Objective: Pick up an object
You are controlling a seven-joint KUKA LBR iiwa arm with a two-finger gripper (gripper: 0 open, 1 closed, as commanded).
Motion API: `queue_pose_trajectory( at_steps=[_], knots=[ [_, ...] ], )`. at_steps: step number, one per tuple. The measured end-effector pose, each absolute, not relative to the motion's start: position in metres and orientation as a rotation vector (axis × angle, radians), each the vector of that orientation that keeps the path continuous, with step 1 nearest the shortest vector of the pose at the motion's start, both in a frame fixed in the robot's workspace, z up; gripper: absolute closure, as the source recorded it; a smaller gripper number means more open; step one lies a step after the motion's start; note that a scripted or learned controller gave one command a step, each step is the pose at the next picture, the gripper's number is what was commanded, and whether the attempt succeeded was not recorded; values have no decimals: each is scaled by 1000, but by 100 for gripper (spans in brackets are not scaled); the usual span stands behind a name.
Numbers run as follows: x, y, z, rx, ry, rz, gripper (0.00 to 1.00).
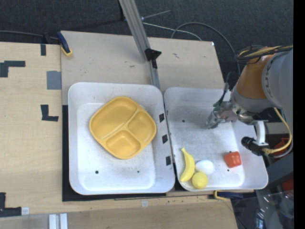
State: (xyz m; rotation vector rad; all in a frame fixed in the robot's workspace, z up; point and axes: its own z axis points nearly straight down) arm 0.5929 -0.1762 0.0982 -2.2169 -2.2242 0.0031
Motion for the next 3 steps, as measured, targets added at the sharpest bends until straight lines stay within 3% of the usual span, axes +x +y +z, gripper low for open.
queue_pose_trajectory(
  at_steps=[3],
  knots=[
    [602,-192,267,-2224,-2228,-4,100]
  ],
)
